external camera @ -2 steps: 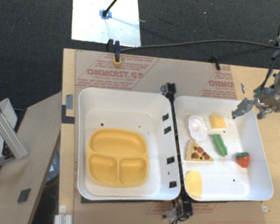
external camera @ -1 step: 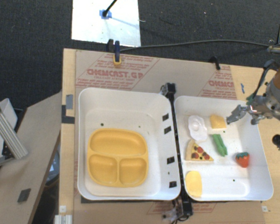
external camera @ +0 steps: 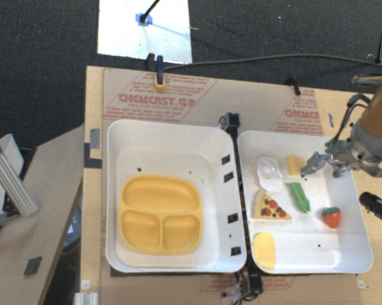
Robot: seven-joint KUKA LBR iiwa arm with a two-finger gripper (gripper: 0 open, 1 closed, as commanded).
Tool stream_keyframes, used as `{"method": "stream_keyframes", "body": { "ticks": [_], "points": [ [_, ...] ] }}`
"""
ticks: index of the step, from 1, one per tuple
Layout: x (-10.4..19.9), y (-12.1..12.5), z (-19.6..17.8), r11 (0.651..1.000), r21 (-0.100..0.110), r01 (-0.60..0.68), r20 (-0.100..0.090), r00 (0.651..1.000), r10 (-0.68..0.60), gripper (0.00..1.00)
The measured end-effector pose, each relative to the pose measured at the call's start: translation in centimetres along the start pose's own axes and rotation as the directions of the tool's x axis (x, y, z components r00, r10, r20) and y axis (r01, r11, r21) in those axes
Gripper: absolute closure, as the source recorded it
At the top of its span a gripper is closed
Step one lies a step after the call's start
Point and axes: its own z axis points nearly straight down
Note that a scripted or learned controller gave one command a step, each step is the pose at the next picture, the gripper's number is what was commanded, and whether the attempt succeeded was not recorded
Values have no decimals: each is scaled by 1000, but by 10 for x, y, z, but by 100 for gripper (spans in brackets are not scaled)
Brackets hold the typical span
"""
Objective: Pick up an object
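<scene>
Gripper (external camera: pixel 324 164) hung over far side of right bin (external camera: pixel 356 255), fingers looked apart, holding nothing. Green toy (external camera: pixel 299 196), pizza slice (external camera: pixel 270 207), strawberry (external camera: pixel 330 217) lay nearby.

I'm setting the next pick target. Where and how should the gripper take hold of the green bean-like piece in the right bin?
Grip the green piece across its narrow middle, coming straight down from above. It lies flat and elongated, running diagonally, so turn the jaws crosswise to its length. The white piece and pizza slice lie close on its left, so I'd keep the closing line clear of them.
</scene>
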Motion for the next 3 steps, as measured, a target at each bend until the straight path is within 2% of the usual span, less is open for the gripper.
{"method": "stream_keyframes", "body": {
  "ticks": [1,2,3],
  "points": [
    [0,1,-13,1000,-5,1,2,1000,-1,100],
    [-6,3,-77,1000,-8,2,3,1000,-2,100],
    [-6,3,-52,1000,-2,2,1,1000,-2,100]
  ]
}}
